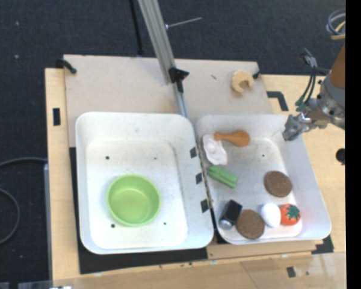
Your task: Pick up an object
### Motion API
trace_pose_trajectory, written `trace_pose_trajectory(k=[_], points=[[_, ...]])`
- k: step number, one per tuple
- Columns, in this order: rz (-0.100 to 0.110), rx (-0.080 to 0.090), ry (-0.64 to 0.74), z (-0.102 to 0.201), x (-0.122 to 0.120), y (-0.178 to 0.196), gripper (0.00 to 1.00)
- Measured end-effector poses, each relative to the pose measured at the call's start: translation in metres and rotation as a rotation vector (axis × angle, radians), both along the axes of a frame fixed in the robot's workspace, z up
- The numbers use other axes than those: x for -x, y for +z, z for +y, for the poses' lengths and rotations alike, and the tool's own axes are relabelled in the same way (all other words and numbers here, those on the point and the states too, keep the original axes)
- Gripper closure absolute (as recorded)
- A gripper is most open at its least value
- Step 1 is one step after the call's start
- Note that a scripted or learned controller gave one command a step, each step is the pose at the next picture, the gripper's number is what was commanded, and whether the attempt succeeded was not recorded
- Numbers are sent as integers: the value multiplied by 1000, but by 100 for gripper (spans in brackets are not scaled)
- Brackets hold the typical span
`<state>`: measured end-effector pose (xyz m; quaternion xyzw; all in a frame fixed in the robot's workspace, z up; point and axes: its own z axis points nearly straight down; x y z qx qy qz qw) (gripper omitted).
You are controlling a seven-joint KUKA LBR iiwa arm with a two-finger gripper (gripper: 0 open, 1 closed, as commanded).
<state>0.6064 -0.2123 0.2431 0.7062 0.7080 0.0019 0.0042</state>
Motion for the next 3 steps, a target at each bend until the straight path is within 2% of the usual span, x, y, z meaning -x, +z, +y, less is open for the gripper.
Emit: trace_pose_trajectory(k=[1, 2, 3], points=[[2, -1, 1, -1, -1, 43, 100], [5, -2, 3, 46, -19, 40, 100], [9, -3, 3, 97, -25, 23, 100]])
